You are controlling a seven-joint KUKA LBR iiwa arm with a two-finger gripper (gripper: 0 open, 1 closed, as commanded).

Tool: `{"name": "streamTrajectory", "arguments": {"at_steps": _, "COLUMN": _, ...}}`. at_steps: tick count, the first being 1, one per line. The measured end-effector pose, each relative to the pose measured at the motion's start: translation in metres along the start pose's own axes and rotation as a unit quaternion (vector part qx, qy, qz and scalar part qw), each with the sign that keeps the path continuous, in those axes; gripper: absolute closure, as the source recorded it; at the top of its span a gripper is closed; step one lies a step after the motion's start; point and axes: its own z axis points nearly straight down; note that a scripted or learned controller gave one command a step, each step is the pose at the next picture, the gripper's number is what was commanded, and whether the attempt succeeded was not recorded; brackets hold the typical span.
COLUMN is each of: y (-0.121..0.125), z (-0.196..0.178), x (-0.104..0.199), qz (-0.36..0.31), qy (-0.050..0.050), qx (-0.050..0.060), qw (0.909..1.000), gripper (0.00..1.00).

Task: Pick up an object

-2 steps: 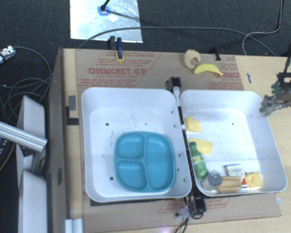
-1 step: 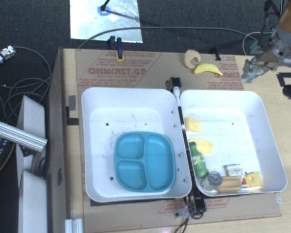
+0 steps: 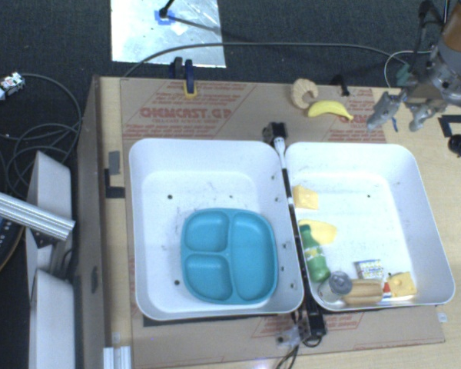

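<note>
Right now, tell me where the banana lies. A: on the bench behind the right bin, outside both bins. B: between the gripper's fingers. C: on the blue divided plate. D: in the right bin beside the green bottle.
A: the banana lies on the bench just beyond the back wall of the right bin, next to a tan ring-shaped object, with the gripper off to its right and apart from it.

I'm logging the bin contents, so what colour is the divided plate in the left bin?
The divided plate is light blue, seen clearly in the camera view.

Cables (image 3: pixel 31 141) and foil sheet (image 3: pixel 167 20)
</note>
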Motion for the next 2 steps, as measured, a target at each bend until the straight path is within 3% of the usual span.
{"name": "streamTrajectory", "arguments": {"at_steps": 1, "y": 0.0009, "z": -0.0116, "x": 0.0001, "qz": -0.002, "qy": -0.001, "qx": -0.002, "qw": 1.0, "gripper": 1.0}}
{"name": "streamTrajectory", "arguments": {"at_steps": 2, "y": 0.0009, "z": -0.0114, "x": 0.0001, "qz": -0.002, "qy": -0.001, "qx": -0.002, "qw": 1.0, "gripper": 0.0}}
